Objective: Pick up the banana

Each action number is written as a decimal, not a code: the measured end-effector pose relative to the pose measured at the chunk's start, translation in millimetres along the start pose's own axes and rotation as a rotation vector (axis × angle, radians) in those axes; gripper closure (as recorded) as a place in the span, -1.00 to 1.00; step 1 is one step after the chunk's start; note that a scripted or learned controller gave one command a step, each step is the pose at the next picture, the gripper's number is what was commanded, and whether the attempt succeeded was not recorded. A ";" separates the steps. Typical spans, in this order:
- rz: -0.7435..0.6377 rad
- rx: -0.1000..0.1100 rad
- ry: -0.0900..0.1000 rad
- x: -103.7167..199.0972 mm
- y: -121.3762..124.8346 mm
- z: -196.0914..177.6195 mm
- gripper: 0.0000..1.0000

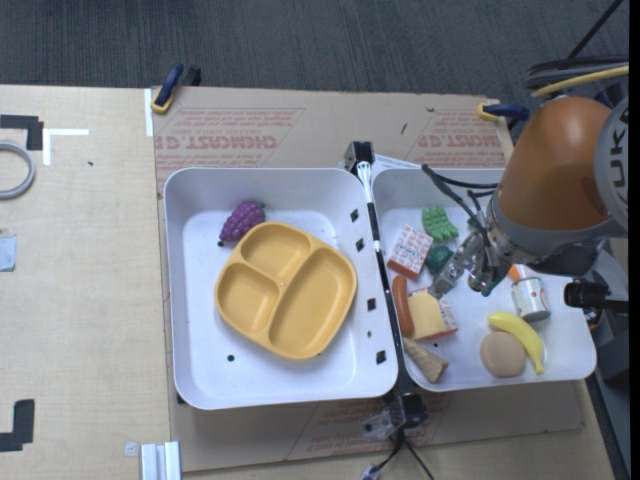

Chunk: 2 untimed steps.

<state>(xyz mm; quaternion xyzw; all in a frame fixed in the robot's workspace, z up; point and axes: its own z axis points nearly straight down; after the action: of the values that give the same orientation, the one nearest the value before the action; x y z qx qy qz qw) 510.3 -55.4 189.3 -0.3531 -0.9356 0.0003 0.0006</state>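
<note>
Located: banana (518,336), small and yellow, lying flat in the right bin (572,366) near its front right corner. Curved, with one end towards the can (528,298) and the other towards the bin's front wall. Touching or nearly touching the tan ball (502,355) on its inner side; contact cannot be confirmed.

Located: gripper (470,266) above the middle of the same bin, over the cheese (428,316) and beside the can. Apart from the banana. Nothing seen held. Claw state: cannot tell, the mechanism being too cluttered and partly under the wrist.

Noted elsewhere: sausage (403,303), red box (410,250) and green piece (438,221) in the right bin; plate (288,288) and grapes (242,220) in the left bin (180,298).

Handling, as judged: probably a toy, light and stiff, with a smooth skin liable to slip or roll. Best taken across the thick middle, square to the curve. Tapered ends to be avoided. Little room on the ball side; risk of nudging ball or can.

Task status: pick not yet made.
</note>
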 end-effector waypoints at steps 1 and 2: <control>0.000 0.000 0.000 0.0 -0.1 0.0 -1.00; -0.073 0.000 0.000 -19.2 -68.2 -67.2 -1.00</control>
<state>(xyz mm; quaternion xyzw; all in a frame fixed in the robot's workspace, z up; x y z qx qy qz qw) 479.7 -119.3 256.6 -0.3187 -0.9479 0.0004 0.0005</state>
